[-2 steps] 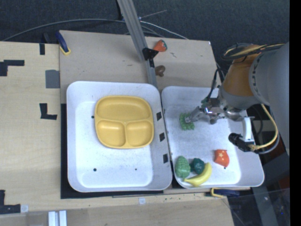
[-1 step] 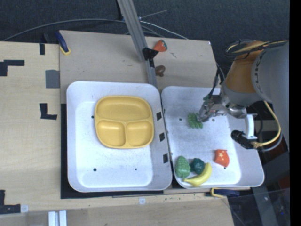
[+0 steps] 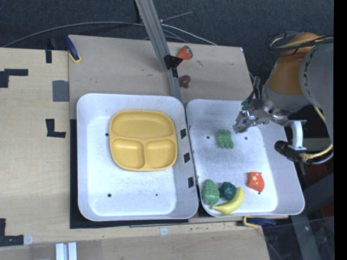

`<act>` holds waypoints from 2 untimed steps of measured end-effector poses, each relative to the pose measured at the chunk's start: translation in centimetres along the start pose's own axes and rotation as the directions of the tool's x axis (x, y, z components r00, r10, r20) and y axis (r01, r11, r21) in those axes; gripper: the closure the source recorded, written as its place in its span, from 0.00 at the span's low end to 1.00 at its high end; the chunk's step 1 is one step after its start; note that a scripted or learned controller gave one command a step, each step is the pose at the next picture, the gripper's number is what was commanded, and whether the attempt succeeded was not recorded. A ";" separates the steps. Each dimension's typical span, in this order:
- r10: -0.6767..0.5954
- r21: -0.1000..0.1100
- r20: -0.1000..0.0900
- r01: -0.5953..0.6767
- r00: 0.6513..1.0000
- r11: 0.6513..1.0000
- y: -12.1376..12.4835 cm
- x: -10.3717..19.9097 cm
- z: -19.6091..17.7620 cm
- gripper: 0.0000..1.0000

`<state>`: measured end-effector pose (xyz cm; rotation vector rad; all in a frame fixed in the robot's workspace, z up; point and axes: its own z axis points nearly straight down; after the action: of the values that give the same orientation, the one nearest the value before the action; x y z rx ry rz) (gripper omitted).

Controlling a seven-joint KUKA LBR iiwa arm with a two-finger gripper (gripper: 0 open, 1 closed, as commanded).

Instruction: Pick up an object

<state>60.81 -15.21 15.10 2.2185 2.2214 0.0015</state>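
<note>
In the right bin lie several toy foods: a light green leafy piece in the middle, a red pepper-like piece at the right, and at the near left corner a green bumpy piece, a dark teal piece and a yellow banana. My gripper hangs over the far part of this bin, just up and right of the light green piece, with nothing seen between its fingers.
The left bin holds a yellow divided plate. A grey pole slants across the bench at the back, with a small red-orange object beside it. The arm's orange band sits at the right.
</note>
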 end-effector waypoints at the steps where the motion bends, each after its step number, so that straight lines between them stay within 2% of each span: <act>1: 0.000 -0.002 0.001 0.000 1.000 1.000 0.9 -0.7 -5.0 1.00; 2: -0.001 -0.003 0.000 0.001 1.000 1.000 0.3 -0.3 -11.0 1.00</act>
<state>61.07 -15.49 26.14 2.2157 2.2205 0.0046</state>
